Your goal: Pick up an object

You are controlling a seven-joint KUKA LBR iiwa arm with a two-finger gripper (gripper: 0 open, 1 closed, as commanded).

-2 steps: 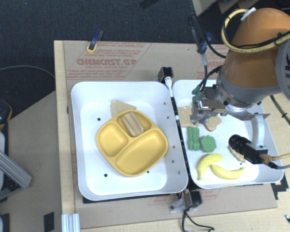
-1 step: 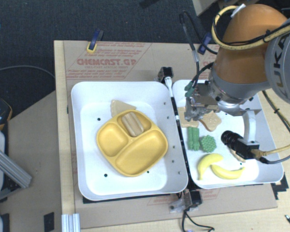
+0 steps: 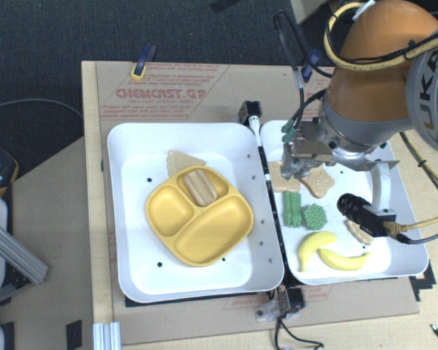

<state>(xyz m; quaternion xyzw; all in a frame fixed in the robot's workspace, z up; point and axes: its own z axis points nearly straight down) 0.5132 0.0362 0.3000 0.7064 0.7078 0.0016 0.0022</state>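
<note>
Over the right bin (image 3: 409,265), the fingers (image 3: 298,168) hang by the toast (image 3: 317,183) — grip state unclear, nothing visibly lifted yet.

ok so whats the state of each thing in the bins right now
yellow divided plate: upright in the left bin, tilted askew
bread-like piece: lying in a small compartment of the plate
banana: lying flat in the right bin, untouched
green toy vegetable: lying flat above the banana
toast slice: flat, just below the gripper
gripper: low over the right bin, nothing visibly held
</note>
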